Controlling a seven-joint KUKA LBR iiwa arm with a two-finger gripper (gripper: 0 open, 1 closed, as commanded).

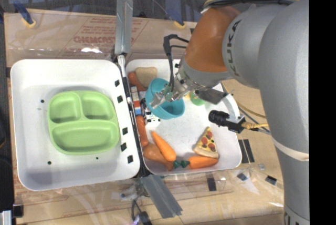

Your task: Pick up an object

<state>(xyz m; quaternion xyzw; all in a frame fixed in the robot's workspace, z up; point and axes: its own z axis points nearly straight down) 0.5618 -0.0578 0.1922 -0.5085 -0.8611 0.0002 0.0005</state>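
A blue cup (169, 106) stands in the right bin (231, 151), near its left-centre, with its mouth facing up and left. My gripper (167, 94) is down at the cup's rim, touching or overlapping the cup's upper edge. The grey wrist and orange band (210, 42) hang above it and hide the bin's upper right part. Two carrots (164, 147) lie below the cup. A pizza slice (206, 143) lies at the lower right.
A green divided plate (83, 121) sits in the left bin (26, 82). In the right bin there are also a beige bread piece (146, 74), a long carrot (141, 129) by the left wall, another carrot (199, 162) at the front, and a green item (198, 99).
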